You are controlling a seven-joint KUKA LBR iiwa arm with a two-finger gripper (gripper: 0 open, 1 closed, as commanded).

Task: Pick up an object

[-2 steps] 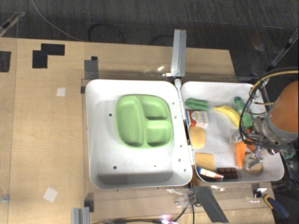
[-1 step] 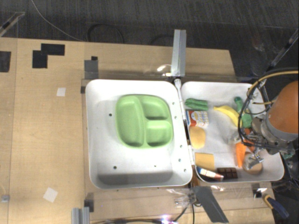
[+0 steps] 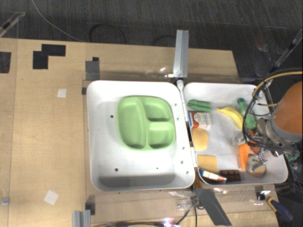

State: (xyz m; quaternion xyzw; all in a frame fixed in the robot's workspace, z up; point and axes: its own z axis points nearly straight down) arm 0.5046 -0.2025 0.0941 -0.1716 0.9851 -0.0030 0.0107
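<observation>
Arm (image 3: pixel 289 115) over right bin (image 3: pixel 222 90); carrot (image 3: pixel 243 156) upright lengthwise beside jaws, jaw state unclear

Even, fairly bright overhead light falls on the bench (image 3: pixel 42 141), and its pale wood reads clearly. The two white bins run close to overexposed; the left bin (image 3: pixel 102 126) holds a soft grey shadow along its near wall, and the green tray (image 3: pixel 144 122) casts only a faint one. A small glare spot glints on the metal post (image 3: pixel 180 56). The dark floor (image 3: pixel 142 8) at the top is dim and grainy. Small items in the right bin (image 3: pixel 222 141) look soft and slightly blurred.
</observation>
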